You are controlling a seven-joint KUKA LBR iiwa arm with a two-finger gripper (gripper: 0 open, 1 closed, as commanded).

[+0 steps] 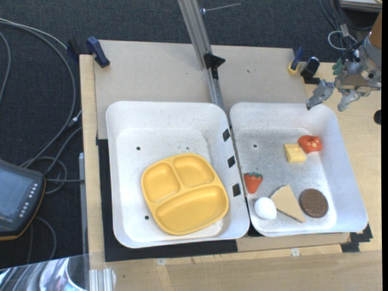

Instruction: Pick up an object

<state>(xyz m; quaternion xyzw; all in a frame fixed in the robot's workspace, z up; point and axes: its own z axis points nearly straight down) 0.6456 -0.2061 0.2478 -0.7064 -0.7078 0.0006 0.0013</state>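
My gripper point(330, 100) hangs above the far right rim of the right bin point(345, 162), its two fingers spread open with nothing between them. Below it in that bin lie a red tomato point(310, 143) touching a yellow cheese block point(295, 153), a strawberry point(253, 182) near the left wall, a white egg point(265, 208), a tan wedge of bread point(288, 202) and a brown round cookie point(314, 203). All of these sit apart from the gripper.
The left bin point(121, 162) holds a yellow divided plate point(183, 193). A metal pole point(197, 26) rises behind the bins. Blue clamps point(97, 51) sit at the bench's far corners. Cables and a tablet point(17, 202) lie on the floor at left.
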